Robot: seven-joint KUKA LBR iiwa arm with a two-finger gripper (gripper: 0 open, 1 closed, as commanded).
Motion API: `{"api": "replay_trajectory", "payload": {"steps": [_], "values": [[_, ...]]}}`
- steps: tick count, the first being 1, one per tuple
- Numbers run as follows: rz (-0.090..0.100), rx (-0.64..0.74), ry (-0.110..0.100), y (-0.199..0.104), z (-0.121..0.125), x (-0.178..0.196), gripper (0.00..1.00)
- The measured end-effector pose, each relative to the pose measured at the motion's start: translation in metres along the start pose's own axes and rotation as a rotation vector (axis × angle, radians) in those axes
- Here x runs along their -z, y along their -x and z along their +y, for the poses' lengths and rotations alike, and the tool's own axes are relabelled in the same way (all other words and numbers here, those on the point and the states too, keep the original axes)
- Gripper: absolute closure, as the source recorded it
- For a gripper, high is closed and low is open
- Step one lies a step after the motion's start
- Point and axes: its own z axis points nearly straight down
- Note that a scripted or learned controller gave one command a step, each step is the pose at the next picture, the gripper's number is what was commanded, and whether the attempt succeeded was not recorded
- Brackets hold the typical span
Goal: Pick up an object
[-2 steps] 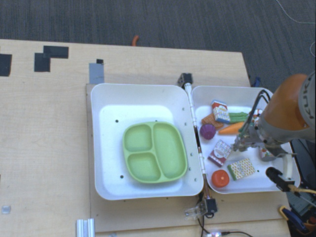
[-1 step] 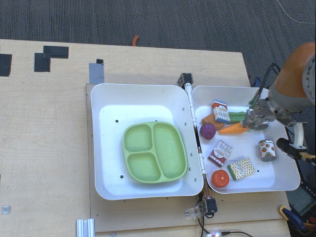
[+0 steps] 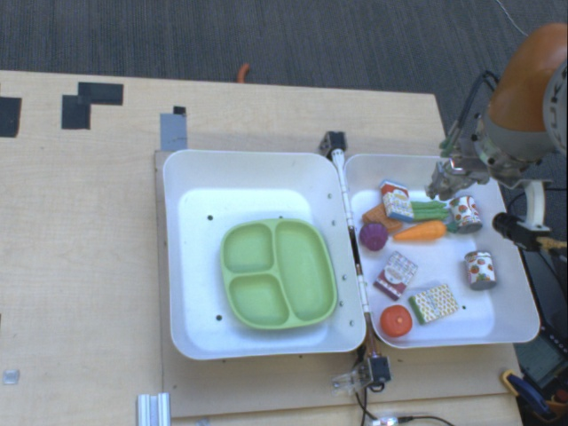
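No label on the cartons or cans can be read. The gripper [image 3: 450, 177] hovers over the right bin [image 3: 510, 331], just right of the green beans [image 3: 429, 209]; I cannot tell how its grip is set.

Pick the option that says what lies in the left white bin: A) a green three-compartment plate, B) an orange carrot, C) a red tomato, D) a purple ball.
A: the green three-compartment plastic plate lies alone in the left shallow white bin.
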Motion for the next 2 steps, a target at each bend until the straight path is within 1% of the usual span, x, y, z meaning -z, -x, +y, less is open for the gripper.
{"api": "replay_trajectory", "payload": {"steps": [1, 2], "values": [[0.0, 0.001, 0.0, -0.052, 0.033, 0.028, 1.0], [0.0, 0.001, -0.001, -0.115, 0.055, 0.034, 1.0]]}}
